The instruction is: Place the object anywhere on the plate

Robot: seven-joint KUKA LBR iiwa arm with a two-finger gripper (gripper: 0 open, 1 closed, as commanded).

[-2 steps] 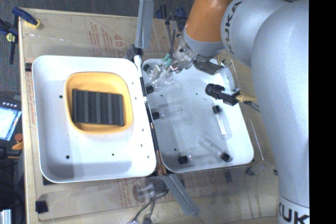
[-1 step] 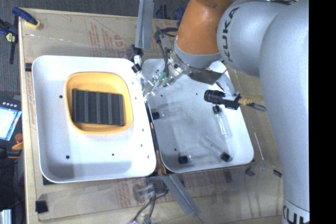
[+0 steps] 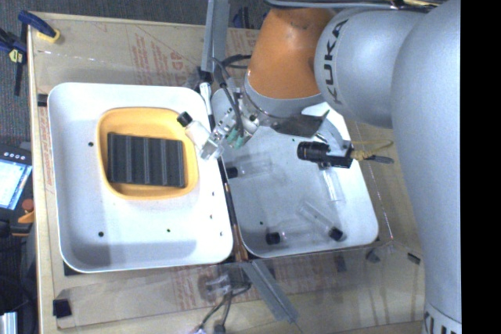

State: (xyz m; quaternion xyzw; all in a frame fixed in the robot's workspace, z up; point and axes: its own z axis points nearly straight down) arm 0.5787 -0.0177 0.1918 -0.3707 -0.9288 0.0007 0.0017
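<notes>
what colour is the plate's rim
Yellow-orange rim on the plate, dark ribbed centre; camera view.

Bench [image 3: 117, 51] bears two white bins [image 3: 78, 238] (side by side).

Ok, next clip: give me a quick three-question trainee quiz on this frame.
1. True or false: the yellow plate lies in the right bin.
2. What does the gripper carry: A) a clear tube with a black cap, B) a spoon?
3. What sits on the plate's middle?

Key: 1. False, it lies in the left bin. 2. A. 3. A dark ribbed insert.
</notes>
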